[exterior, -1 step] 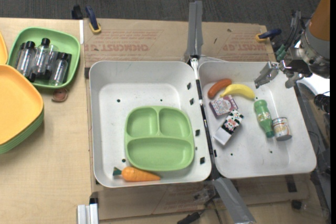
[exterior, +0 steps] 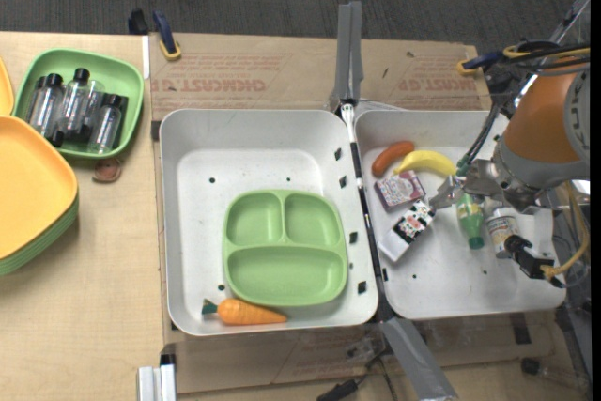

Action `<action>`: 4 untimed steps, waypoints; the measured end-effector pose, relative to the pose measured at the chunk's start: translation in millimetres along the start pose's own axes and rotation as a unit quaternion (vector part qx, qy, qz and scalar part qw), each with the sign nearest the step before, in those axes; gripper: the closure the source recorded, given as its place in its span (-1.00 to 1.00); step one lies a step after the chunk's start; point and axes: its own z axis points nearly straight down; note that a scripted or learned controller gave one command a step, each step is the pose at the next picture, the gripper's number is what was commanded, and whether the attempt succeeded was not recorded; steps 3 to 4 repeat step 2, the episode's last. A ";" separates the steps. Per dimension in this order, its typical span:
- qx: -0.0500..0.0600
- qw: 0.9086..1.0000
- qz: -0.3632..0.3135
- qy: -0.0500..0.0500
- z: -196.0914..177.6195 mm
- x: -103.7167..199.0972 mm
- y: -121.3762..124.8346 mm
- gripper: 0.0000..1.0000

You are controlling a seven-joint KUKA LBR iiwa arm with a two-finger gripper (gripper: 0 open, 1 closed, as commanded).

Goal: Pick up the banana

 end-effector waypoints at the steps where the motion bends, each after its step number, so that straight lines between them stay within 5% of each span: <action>1: 0.001 1.000 0.002 0.000 -8.6 -1.4 -0.4 1.00; 2: -0.001 1.000 -0.012 -0.001 -86.7 8.2 44.0 1.00; 4: -0.001 1.000 -0.012 -0.001 -86.7 8.2 44.0 1.00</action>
